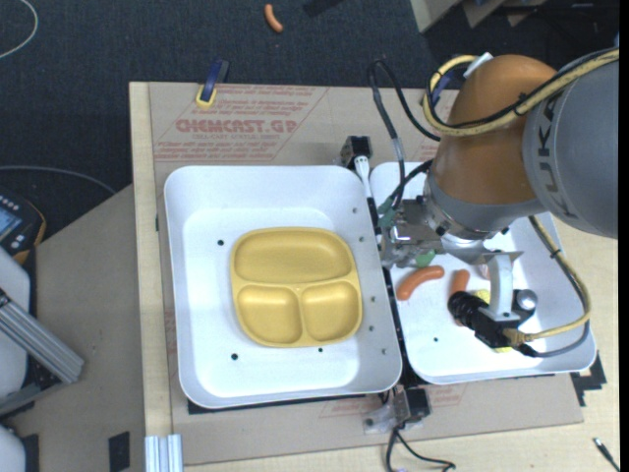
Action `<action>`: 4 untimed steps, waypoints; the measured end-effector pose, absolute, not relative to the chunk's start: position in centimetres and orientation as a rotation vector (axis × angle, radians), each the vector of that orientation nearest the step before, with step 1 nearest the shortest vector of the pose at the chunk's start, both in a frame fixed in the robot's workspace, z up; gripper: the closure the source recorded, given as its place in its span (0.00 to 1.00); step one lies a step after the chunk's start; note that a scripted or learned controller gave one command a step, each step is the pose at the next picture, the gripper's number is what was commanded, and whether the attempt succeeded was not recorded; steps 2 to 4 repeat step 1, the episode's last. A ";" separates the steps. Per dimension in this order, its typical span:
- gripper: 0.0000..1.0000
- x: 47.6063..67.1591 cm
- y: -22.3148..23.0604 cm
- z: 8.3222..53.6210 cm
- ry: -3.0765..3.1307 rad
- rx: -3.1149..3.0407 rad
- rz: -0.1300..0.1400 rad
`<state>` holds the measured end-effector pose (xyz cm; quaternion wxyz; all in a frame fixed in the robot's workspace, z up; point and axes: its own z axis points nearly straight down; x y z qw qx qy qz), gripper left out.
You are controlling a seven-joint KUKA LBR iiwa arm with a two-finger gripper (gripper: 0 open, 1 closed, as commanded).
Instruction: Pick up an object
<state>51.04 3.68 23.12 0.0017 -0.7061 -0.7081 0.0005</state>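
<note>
The arm's orange wrist band (486,136) hangs over the right bin (472,357), covering most of its far half. My gripper (405,242) reaches down at the bin's left side, close to the wall between the bins. Just below it lies an orange sausage-shaped piece (421,281), with a small green object (424,260) right above that. Another short orange piece (459,280) sits to the right. A yellow three-compartment plate (295,285) rests in the middle of the left bin (197,214).
A black camera or fitting on a cable (482,320) rides on the arm over the right bin's near half, with a bit of yellow beside it. Cables run across the bin's far edge. A blue-and-yellow clip (209,84) lies on the cardboard behind the bins.
</note>
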 end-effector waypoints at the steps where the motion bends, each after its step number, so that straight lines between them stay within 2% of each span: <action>1: 1.00 50.7 2.9 21.4 -2.217 -2.220 0.005; 4: 1.00 50.7 2.9 21.4 -2.217 -2.220 0.005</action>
